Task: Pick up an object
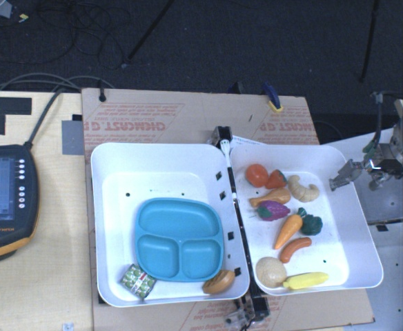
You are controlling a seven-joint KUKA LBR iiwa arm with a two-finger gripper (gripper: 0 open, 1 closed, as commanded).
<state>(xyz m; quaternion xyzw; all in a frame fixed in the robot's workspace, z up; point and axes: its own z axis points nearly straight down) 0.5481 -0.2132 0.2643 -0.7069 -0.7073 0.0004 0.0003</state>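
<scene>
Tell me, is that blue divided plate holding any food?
No, it is bare. The blue divided plastic plate in the left white bin shows three bare compartments; a brown piece lies beside it, by its lower right corner.

You see toy food lying loose in the right bin (367, 254): a tomato (257, 174), a carrot (288, 231), a sausage (295, 248), a banana (306, 280).

On your left, a control pad (0, 198) rests on the wooden table (50, 281). Brown cardboard (188, 119) lies under both bins, and black cables (84, 26) trail behind.
</scene>
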